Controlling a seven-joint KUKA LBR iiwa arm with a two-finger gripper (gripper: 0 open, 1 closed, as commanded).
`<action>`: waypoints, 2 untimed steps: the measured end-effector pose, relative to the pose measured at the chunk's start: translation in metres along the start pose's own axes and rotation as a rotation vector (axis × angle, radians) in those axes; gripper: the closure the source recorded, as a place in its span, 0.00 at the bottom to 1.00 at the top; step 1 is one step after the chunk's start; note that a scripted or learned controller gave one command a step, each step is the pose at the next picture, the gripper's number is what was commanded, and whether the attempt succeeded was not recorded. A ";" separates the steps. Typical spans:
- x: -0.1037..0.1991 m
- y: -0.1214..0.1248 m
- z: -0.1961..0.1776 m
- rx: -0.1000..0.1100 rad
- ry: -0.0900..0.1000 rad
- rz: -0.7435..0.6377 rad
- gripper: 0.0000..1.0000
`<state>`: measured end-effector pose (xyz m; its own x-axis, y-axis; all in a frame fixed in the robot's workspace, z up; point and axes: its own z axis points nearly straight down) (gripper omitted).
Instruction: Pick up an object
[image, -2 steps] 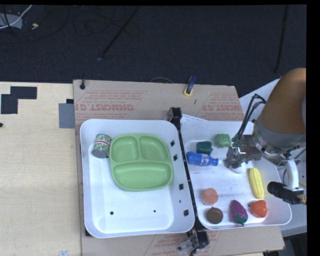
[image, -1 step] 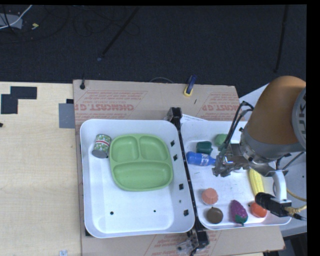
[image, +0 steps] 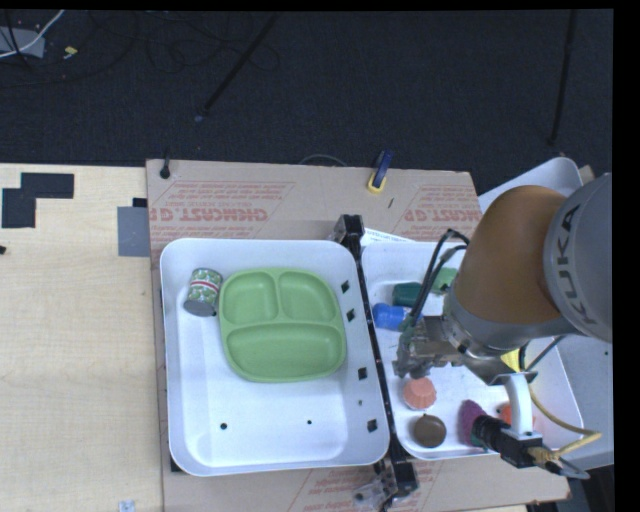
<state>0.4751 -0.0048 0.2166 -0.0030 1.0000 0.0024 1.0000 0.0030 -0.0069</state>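
A round pink object (image: 419, 392) is seen lower right, just below the gripper (image: 415, 360); a brown ball (image: 430, 430) lies below it. A smooth green divided plate (image: 281, 325) sits centre-left. Finger state cannot be told.

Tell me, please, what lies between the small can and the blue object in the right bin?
In the camera view, the green divided plate lies between the can and the blue object, along with the black divider where the bins meet.
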 end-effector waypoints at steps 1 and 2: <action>0.002 -0.003 -0.002 -0.003 -0.001 0.003 1.00; 0.005 -0.001 -0.019 -0.005 -0.002 0.002 1.00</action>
<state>0.4746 0.0007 0.2360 -0.0006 1.0000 0.0007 1.0000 0.0006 -0.0023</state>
